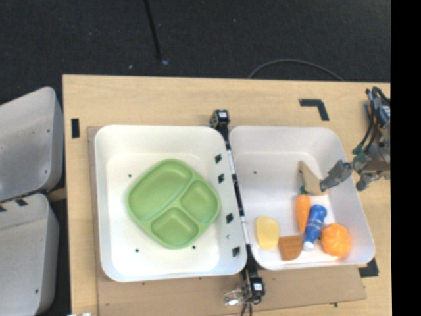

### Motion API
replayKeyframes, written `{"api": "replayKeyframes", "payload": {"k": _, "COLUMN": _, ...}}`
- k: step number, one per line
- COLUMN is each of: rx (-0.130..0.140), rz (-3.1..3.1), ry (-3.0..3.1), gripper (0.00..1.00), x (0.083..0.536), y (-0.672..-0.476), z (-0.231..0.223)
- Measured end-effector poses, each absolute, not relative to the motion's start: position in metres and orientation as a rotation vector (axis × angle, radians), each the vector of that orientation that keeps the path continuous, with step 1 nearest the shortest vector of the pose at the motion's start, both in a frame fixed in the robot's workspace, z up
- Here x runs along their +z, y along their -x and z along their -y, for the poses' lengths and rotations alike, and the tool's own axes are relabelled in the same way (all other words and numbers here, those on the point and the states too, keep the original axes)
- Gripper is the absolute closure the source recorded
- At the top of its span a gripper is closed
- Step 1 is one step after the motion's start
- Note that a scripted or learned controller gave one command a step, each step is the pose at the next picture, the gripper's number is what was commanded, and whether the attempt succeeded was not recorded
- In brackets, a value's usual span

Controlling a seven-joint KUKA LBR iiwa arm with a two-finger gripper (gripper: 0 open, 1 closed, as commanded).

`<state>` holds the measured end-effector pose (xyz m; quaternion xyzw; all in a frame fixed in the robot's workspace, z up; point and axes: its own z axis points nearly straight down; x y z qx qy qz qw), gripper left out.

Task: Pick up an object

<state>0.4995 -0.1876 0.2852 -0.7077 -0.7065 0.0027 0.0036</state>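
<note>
From where I stand, the wooden bench [164, 101] carries two shallow white bins side by side. The left bin [118, 255] holds a green divided plate [173, 203], lying flat near its middle.

The right bin [276, 143] has its things crowded toward the near right corner. An orange ball [335, 239] sits nearest that corner. Just beside it lies a blue and white bottle [314, 225], touching an orange carrot [302, 211] on its other side. A small brown block [290, 247] lies near the front wall, with a pale yellow piece [267, 232] next to it. A tan wedge [310, 178] rests a little farther back, just above the carrot.

The gripper [348, 175] comes in over the bin's right wall, close to the tan wedge. Whether its jaws are open or closed I cannot tell; nothing is visibly between them.
</note>
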Motion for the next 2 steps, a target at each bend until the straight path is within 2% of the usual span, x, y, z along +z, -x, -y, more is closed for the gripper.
{"api": "replayKeyframes", "payload": {"k": 1, "rx": 0.0, "rz": 2.224, "ry": 2.221, "gripper": 0.0, "x": 0.291, "y": -0.501, "z": 0.187}}
{"api": "replayKeyframes", "payload": {"k": 2, "rx": 0.004, "rz": 2.22, "ry": 2.221, "gripper": 0.0, "x": 0.238, "y": -0.491, "z": 0.188}}
